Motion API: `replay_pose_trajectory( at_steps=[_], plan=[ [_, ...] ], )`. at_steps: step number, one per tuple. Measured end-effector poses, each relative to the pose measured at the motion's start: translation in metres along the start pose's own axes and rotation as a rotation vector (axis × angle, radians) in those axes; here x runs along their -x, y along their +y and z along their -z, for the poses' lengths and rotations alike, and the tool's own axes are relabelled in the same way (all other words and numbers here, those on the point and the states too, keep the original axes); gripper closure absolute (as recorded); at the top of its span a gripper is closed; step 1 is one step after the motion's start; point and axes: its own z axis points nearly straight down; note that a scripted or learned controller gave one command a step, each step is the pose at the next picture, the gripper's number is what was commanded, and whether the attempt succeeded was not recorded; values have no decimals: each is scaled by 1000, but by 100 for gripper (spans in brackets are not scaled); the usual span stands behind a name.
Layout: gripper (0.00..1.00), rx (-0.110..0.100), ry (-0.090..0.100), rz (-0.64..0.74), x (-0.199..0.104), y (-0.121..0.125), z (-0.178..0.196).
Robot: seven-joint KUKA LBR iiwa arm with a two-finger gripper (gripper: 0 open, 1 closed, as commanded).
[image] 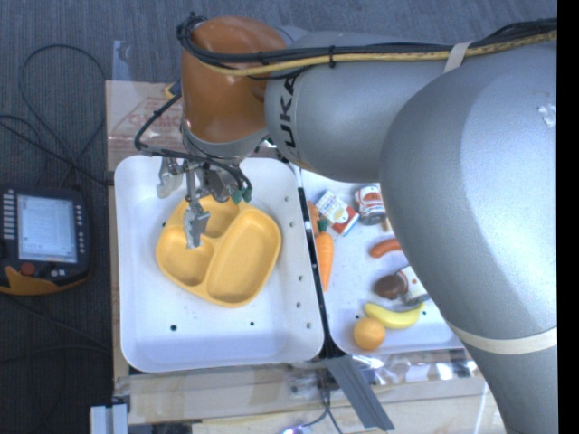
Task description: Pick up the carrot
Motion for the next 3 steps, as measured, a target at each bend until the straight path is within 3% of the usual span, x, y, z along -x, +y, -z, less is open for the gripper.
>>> replay_pose_trajectory(
  at_steps=[1, 2, 3],
  plan=[
    [0, -2, -8, 95, 41, -3, 126],
    [0, 1, 18, 193, 1, 8, -17],
    [0, -4, -8, 162, 41, -4, 132]
  ],
)
